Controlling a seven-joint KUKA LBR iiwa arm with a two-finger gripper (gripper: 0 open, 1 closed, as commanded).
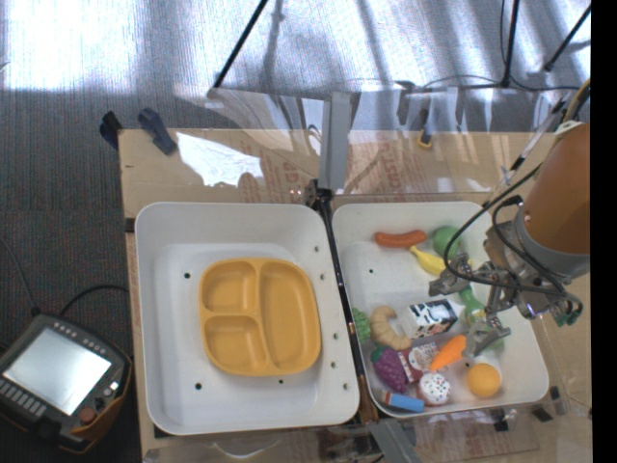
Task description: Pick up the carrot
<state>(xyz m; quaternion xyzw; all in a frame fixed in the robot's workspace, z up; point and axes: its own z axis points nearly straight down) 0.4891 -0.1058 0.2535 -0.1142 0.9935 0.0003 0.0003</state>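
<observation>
Down front, blue tube (405, 401) against the right bin's (536, 350) near wall. Carrot (447, 352) just behind, tilted, wedged between a carton (433, 316) and an orange ball (483, 381). End effector (488, 334) right beside its top, spread wide, gripping nothing. Tight quarters; open floor only toward the far wall. Yellow tray (259, 315) alone in the left bin.

Striped light falls across the grey floor (67, 95) beyond my bench (241, 162); tripod legs (246, 32) stand behind; a pendant (58, 379) lies far left.
</observation>
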